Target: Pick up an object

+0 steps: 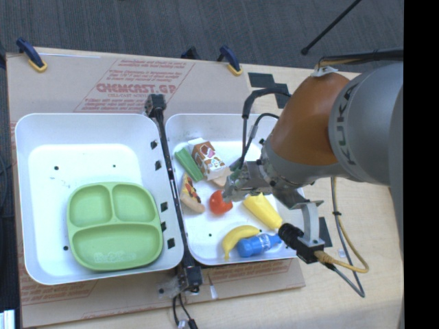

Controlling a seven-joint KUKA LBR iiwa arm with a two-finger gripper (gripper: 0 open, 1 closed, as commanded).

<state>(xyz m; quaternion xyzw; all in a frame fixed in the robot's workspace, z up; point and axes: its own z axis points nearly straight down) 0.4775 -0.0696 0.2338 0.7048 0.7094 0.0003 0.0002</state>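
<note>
Two shallow white bins sat side by side on the bench before you, the left bin (27,184) carrying a green divided plate (114,225) and the right bin (206,123) holding a scatter of toy food. You saw the grey arm (357,122), its orange band (309,118) bulking over the right bin's far side, reach in from the right and bring the gripper (233,185) low over the middle of that bin. Whether it was spread or pinched could not be told from your camera; the wrist hid that. Just beside the gripper's tip lay a red tomato (219,203), touching or nearly touching it, with a hot dog (191,192) to its left near the bin wall. A small milk carton (208,158) and a green strip (186,164) rested just above those. A yellow wedge (263,210) lay to the right of the tomato under the wrist, and nearer you a banana (236,238) curled against a blue bottle (258,245). Nothing was visibly lifted off the bin floor. Blue clamps (31,54) pinned the printed cardboard (130,81) behind the bins.
</note>
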